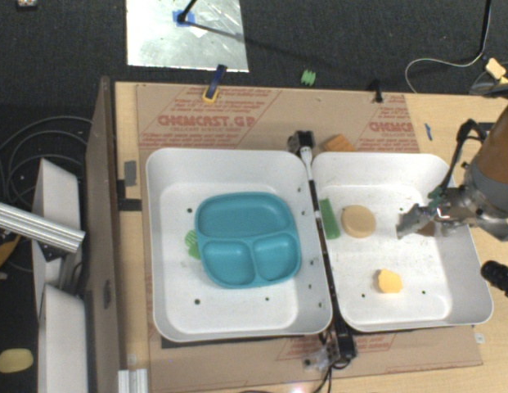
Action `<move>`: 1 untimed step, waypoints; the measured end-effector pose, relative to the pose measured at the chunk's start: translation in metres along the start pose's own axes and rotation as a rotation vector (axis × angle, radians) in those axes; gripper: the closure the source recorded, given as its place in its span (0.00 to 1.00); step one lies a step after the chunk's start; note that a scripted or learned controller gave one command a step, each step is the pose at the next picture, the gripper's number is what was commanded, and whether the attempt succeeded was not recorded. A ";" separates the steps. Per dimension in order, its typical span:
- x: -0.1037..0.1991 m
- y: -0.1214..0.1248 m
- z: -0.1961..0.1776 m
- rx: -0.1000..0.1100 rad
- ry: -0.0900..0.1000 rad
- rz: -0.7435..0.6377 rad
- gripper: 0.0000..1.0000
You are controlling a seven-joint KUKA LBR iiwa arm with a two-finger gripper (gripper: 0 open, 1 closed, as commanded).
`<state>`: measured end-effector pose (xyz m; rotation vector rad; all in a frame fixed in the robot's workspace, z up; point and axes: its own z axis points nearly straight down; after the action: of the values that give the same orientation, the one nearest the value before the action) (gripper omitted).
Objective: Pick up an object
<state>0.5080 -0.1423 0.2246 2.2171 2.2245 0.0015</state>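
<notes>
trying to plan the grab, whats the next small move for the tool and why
Probably shift the tool toward the round tan piece in the right bin and lower over it. It sits nearest the tool, with bare floor around it; the yellow piece lies farther toward the bin's front.

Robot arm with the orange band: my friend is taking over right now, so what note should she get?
Gripper: over the right white bin, nothing seen between its fingers; open or shut is unclear.
Right bin things: round tan disc, small yellow lump, green flat bar by the divider.
Left white bin: teal plastic divided plate, something green peeking out at its left edge.
Done: nothing lifted.
Left: grasp one object; the tan disc looks nearest.
</notes>
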 end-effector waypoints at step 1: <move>0.020 -0.023 0.074 0.007 0.003 0.001 0.00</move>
<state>0.4849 -0.1220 0.1503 2.2234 2.2284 -0.0037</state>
